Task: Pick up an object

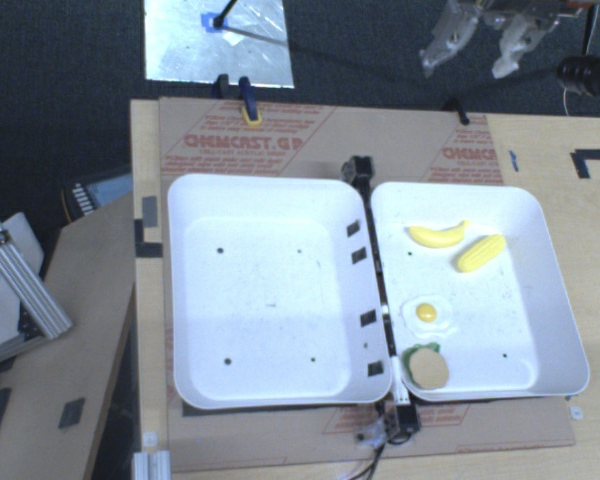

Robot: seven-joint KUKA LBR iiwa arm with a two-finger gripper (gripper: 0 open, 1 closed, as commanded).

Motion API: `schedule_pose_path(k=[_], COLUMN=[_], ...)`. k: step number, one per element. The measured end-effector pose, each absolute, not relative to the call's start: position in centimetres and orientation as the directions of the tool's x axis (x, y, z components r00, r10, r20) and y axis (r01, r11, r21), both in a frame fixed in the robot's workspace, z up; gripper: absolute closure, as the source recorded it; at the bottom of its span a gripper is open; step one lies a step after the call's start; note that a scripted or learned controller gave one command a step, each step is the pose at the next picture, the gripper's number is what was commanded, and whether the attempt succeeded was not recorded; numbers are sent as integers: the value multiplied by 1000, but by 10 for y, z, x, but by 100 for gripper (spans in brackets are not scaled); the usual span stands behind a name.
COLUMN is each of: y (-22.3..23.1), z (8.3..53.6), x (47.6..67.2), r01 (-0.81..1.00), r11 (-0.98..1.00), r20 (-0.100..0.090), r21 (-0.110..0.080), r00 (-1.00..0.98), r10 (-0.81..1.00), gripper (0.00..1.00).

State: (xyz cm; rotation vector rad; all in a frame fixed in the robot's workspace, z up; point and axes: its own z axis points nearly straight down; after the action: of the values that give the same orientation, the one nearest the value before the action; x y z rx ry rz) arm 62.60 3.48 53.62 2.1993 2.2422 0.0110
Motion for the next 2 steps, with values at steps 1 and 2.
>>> schedule_pose_path(k=[1, 2], y=[115, 208], z=[535, 535], x=[636, 639], r01=[1000, 1000], r11=[12, 13], r20=[3, 4], r21=[3, 2], r00=[-12, -13], r10=[1000, 1000], gripper=[0, 0])
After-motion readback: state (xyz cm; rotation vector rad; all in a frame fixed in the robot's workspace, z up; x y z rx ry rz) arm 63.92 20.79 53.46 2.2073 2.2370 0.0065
